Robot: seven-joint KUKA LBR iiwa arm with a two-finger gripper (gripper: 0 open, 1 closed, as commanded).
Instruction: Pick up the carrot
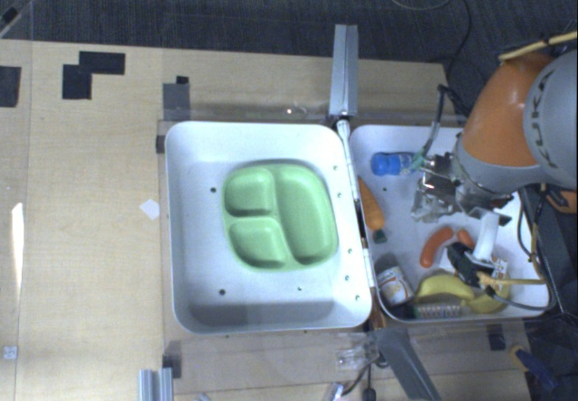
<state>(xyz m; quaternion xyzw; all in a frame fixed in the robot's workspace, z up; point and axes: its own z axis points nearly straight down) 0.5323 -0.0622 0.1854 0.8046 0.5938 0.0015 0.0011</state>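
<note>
Carrot [368, 204] is lying in the right bin [397, 144], hard against its left wall, long axis running along that wall, near-vertical in frame; thick orange end toward the top, dark end toward the bottom. Gripper [435, 196] is hovering right of it, apart, over the bin middle; finger spacing unreadable, nothing seen gripped. Blue bottle [391, 163] above; banana [452, 291] and small jar [392, 283] below. Green divided tray [280, 215] is sitting in the left bin [194, 237].

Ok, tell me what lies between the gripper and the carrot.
In the camera view, bare white bin floor lies between the gripper and the carrot, which lies along the right bin's left wall. The blue bottle sits above that stretch, not in it.
</note>
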